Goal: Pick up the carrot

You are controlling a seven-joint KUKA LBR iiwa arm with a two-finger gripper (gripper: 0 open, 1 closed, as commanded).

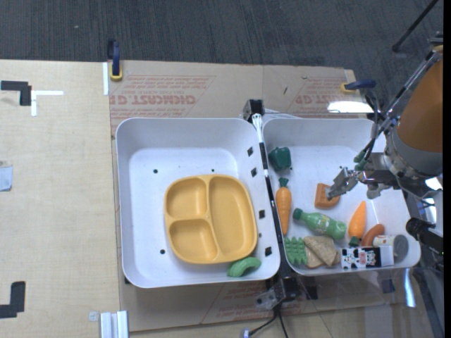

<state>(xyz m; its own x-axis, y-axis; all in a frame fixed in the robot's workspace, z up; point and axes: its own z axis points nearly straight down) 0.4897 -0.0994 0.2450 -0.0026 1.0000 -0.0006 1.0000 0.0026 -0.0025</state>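
Observation:
The carrot, orange with a green leafy top, lies lengthwise along the left wall of the right bin, just below a green pepper. My gripper hangs over the middle of the right bin, right beside the upper edge of an orange wedge-shaped piece. It is roughly 85 pixels to the right of the carrot and slightly higher in the view. Nothing is visibly held in it.
A green bottle, a second tapered orange piece, a reddish sausage, bread and a milk carton crowd the right bin's front. The left bin holds a yellow divided plate and a green curved piece.

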